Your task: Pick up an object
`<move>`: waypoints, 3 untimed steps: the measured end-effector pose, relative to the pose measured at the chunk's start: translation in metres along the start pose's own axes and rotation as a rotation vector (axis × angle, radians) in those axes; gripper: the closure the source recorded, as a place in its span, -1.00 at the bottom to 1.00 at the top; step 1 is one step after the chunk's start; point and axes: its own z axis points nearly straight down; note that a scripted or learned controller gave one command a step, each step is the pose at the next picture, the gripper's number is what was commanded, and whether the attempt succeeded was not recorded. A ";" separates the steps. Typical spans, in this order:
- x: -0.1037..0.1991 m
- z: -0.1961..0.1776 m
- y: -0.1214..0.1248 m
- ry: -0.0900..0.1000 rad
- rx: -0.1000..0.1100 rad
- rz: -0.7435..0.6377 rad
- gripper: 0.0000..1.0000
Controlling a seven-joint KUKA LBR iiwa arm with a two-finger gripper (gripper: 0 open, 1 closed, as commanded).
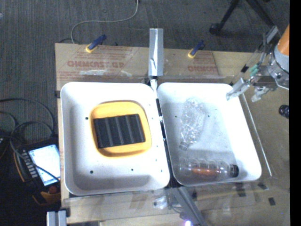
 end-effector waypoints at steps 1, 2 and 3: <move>0.082 0.063 0.031 0.001 0.001 0.117 -1.00; 0.067 0.063 0.016 -0.004 0.000 0.041 -1.00; 0.100 0.180 -0.002 0.001 -0.008 -0.047 -1.00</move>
